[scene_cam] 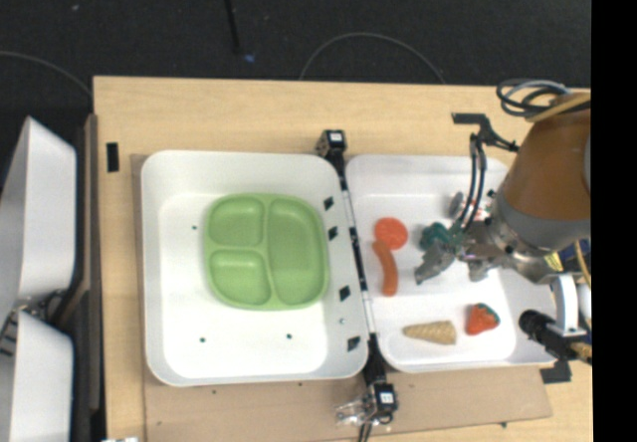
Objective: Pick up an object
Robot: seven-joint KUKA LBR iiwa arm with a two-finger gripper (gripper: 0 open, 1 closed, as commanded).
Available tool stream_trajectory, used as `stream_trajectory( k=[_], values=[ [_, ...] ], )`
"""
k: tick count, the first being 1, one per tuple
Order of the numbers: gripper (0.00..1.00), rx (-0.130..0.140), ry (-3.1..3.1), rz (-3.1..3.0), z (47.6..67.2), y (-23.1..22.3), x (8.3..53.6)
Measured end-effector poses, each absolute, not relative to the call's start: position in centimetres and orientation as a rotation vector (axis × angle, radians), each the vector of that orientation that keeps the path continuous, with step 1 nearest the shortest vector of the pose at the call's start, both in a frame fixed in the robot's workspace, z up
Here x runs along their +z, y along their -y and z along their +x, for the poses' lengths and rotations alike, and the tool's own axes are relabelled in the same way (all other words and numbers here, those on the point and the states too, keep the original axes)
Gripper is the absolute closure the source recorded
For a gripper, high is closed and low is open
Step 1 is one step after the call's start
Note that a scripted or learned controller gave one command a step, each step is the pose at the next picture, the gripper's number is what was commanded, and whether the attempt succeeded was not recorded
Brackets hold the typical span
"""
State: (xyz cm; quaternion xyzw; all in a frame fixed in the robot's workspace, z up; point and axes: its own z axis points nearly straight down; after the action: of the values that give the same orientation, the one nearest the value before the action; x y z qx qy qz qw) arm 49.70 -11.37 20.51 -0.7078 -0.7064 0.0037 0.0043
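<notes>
Two bins sit side by side; the gripper (430, 253) hangs low in the right bin (418, 176), with a dark green toy (435, 235) at its tip. Whether it grips that, I cannot tell. Just left of it lie an orange carrot (387, 253), below it a cone (430, 332) and strawberry (482, 319). Well left, a green plate (267, 251) rests in the other bin (169, 331).

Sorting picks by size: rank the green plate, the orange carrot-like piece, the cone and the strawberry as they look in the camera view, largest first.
1. Green plate, by far the largest.
2. Orange carrot-like piece.
3. Cone.
4. Strawberry, smallest, though close to the cone.
</notes>
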Motion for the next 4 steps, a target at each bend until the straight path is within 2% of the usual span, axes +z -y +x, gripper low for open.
stream_trajectory(
  k=[1,3,4],
  values=[
    [0.0,-0.001,2.224,-2.221,50.0,11.4,21.1],
    [0.0,0.005,2.218,-2.221,49.1,11.5,12.3],
    [0.0,0.003,2.218,-2.224,49.0,11.6,10.0]
  ],
)
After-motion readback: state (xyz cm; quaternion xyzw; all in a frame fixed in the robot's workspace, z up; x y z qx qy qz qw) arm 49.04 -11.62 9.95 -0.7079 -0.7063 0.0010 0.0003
